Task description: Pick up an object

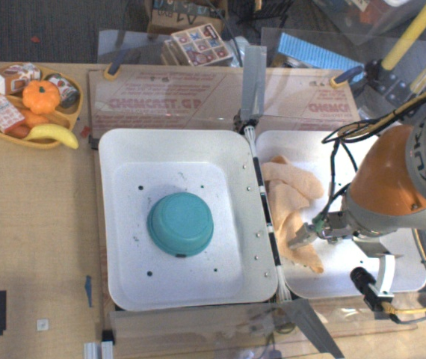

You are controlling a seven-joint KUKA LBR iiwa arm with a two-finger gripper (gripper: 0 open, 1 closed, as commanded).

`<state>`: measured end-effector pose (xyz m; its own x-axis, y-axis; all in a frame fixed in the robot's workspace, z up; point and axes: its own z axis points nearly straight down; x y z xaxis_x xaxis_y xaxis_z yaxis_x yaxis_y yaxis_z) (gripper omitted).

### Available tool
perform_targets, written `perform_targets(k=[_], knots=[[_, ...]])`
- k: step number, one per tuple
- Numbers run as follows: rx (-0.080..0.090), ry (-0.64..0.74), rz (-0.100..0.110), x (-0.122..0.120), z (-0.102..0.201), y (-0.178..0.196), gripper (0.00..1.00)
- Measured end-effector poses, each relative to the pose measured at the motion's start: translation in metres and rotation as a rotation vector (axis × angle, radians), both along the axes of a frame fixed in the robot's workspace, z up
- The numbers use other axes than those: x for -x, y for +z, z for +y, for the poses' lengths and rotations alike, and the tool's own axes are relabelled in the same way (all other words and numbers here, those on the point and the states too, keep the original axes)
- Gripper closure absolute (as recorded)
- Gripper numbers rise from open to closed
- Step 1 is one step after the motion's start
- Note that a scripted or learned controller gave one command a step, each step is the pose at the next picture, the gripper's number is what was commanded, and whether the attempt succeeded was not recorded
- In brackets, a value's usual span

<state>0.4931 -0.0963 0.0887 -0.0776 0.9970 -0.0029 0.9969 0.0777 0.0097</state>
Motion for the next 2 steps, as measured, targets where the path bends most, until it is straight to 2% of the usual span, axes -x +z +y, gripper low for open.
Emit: perform_targets(k=[1, 2], knots=[[0.000, -0.004, 0.001, 0.0004, -0.0008, 0.0087, 1.00], [0.000, -0.004, 0.001, 0.0006, -0.0008, 0.0086, 0.00]])
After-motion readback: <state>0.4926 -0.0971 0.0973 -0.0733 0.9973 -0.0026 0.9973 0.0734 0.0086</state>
